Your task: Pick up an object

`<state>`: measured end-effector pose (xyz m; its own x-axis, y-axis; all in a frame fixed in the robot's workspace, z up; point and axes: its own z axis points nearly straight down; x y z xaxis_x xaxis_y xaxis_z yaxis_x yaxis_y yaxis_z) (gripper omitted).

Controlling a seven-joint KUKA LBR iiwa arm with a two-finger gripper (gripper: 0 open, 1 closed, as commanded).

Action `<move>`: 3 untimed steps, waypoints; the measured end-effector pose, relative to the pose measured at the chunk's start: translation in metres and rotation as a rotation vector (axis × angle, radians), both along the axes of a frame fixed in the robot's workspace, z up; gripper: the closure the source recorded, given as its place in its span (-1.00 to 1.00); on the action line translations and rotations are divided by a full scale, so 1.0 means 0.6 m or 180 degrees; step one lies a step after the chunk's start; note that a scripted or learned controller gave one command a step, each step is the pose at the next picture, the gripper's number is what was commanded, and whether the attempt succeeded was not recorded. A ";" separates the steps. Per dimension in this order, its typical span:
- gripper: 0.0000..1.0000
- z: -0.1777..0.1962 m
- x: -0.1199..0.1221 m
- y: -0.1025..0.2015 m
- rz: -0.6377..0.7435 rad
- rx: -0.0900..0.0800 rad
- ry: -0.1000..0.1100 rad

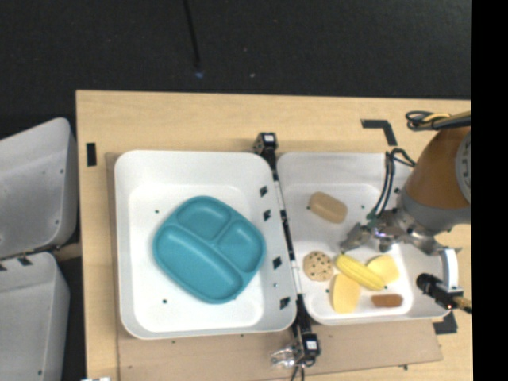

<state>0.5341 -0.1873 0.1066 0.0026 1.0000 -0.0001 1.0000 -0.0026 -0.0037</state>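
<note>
The right bin (333, 165) holds a tan bread-like piece (327, 207), a speckled round cookie (318, 266), a yellow banana-shaped piece (358, 272), a pale yellow wedge (345, 294), another yellow piece (384, 269) and a small brown sausage-like piece (386, 299). My gripper (367, 238) hangs low over the right bin, just above the banana-shaped piece and right of the bread-like piece. Nothing can be made out between its fingers.
The left bin (135, 213) carries a teal divided plate (209, 248). The arm's orange band (438, 173) and grey wrist cover the right bin's right side. A grey divider with black clips (279, 236) runs between the bins. Cables (425, 119) lie at the bench's back right.
</note>
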 end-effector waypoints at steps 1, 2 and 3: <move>-1.00 -0.010 0.000 -0.002 -0.0009 -0.0003 -0.0010; 1.00 0.008 0.001 -0.004 -0.0025 -0.0005 -0.0021; 1.00 0.082 -0.002 -0.010 -0.0025 -0.0008 -0.0030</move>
<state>0.5327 -0.1934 0.1559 0.0104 0.9999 -0.0027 0.9999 -0.0103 0.0059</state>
